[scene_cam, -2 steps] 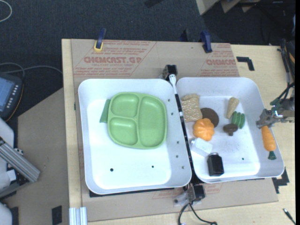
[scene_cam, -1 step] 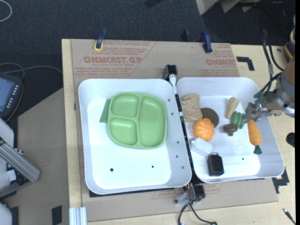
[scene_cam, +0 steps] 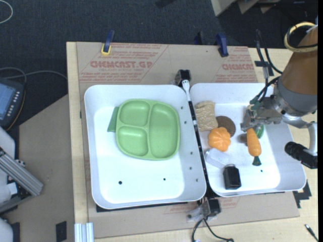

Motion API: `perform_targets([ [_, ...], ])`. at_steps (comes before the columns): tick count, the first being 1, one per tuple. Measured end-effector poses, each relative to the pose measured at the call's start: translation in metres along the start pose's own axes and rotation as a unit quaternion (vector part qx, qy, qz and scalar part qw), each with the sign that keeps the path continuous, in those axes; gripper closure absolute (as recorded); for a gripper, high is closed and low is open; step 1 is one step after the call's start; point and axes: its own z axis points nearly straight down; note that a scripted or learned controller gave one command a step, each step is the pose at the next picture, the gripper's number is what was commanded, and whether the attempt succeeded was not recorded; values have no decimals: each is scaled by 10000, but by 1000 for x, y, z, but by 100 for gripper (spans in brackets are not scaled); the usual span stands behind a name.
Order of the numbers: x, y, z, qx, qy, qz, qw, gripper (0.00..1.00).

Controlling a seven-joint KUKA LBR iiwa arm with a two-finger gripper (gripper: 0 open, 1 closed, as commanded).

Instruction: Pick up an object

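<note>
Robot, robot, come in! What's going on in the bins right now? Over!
Tool low in right bin, right above carrot. Carrot lying flat, not lifted. Orange pumpkin and brown disc close by on the left.

Two white bins (scene_cam: pixel 101 150), one green tray (scene_cam: pixel 148 129), one carrot (scene_cam: pixel 253 143), one pumpkin (scene_cam: pixel 219 138).

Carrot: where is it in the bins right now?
The carrot lies in the right bin, just right of the orange pumpkin and directly under the gripper.
</note>
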Motion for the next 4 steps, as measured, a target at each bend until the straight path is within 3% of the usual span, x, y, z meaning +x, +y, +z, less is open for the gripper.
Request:
perform_targets([
  [3, 170, 60, -2, -25, -6, -1, 10000, 100],
  [4, 172, 55, 0, 5, -13, 26, 10000, 100],
])
